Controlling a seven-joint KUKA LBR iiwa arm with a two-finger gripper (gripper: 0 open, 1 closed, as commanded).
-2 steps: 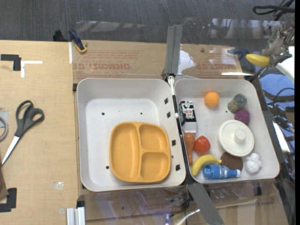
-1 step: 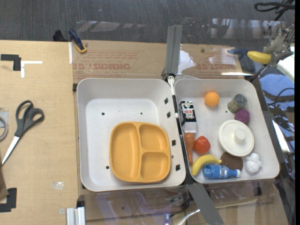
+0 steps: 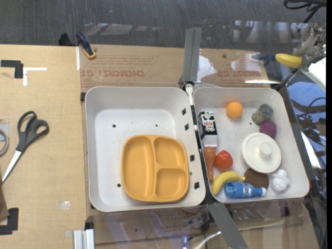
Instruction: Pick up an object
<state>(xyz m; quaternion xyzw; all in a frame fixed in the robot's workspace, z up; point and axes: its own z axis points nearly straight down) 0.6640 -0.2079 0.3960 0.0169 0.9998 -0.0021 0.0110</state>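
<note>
One fixed camera above the bench (image 3: 41, 191), looking down at a slant; both bins (image 3: 93, 149) fully in frame

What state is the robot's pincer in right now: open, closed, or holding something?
Pincer: cannot be told. It sits past the right bin's far corner, with a yellow object right beside it.

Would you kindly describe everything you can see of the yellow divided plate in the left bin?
The yellow divided plate is a rounded-square tray of what looks like matte plastic, with a raised rim and three compartments: one long section on the view's left and two smaller ones on its right. It lies flat and upright on the floor of the left bin, toward the near right corner, turned slightly. All three compartments look bare, and nothing rests on it.
</note>
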